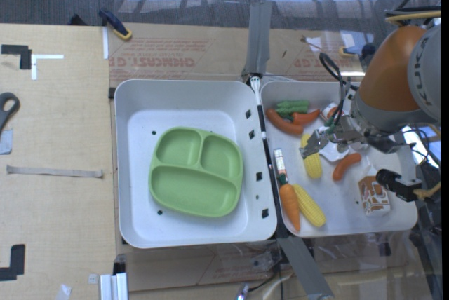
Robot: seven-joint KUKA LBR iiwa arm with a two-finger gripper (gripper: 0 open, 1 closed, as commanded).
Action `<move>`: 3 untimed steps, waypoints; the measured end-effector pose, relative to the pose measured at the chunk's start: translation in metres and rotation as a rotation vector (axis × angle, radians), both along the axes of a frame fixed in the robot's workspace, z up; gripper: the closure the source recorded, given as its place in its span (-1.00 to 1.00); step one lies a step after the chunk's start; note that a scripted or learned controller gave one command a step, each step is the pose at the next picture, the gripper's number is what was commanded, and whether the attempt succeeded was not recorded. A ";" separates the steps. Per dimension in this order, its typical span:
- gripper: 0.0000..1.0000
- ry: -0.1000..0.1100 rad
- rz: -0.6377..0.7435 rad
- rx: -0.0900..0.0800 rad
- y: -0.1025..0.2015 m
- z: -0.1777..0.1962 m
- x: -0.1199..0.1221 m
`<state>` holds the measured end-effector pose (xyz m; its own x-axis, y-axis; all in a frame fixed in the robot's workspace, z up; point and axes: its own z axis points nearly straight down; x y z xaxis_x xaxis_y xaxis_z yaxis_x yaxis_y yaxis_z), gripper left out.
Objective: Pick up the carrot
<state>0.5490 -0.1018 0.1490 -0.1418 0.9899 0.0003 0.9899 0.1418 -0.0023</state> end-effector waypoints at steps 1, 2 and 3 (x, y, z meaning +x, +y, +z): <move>-1.00 0.000 0.061 0.000 0.052 0.042 -0.064; -1.00 -0.001 -0.023 0.000 0.080 0.042 -0.070; -1.00 -0.003 0.049 -0.002 0.046 0.042 -0.047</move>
